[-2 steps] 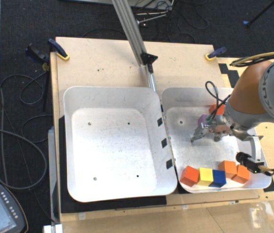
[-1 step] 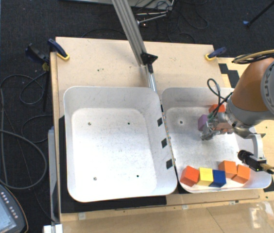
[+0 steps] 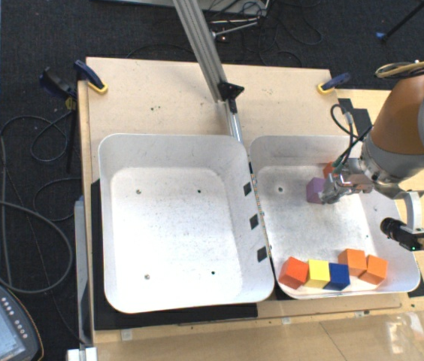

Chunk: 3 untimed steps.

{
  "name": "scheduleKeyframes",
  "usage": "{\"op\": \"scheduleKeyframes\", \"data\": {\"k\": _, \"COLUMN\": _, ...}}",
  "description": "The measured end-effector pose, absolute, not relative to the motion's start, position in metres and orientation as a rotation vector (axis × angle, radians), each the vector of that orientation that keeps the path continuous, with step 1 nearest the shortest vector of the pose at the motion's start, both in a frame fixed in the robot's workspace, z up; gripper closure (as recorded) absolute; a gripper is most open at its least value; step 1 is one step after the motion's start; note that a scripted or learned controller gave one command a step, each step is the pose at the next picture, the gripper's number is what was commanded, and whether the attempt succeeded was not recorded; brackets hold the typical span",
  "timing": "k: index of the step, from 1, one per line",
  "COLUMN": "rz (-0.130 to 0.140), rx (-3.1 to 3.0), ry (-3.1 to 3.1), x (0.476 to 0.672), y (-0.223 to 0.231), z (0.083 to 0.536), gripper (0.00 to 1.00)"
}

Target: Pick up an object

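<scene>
You see the gripper [image 3: 331, 192] down beside a purple block [image 3: 314, 190]; grip state unclear, lift not yet done

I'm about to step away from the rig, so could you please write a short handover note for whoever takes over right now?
Claw: low in the right bin, right beside the purple block; a grasp cannot be confirmed.
Objects: purple block on the bin floor near its middle. Along the near edge sit two orange blocks, a yellow block and a blue block, clustered together.
Done: arm is down at the purple block.
Left: secure an object and lift it clear.
</scene>
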State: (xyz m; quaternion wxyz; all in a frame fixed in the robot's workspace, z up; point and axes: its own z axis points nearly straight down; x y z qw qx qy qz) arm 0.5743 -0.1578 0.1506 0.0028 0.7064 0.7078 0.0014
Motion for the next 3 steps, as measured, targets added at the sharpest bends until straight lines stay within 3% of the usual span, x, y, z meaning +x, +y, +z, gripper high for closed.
{"op": "scheduleKeyframes", "data": {"k": 2, "rz": 0.006, "rx": 2.212, "ry": 2.220, "x": 0.572, "y": -0.151, "z": 0.252, "gripper": 1.00}}
{"op": "scheduleKeyframes", "data": {"k": 3, "rz": 0.005, "rx": 2.212, "ry": 2.228, "x": 0.591, "y": -0.102, "z": 0.257, "gripper": 1.00}}
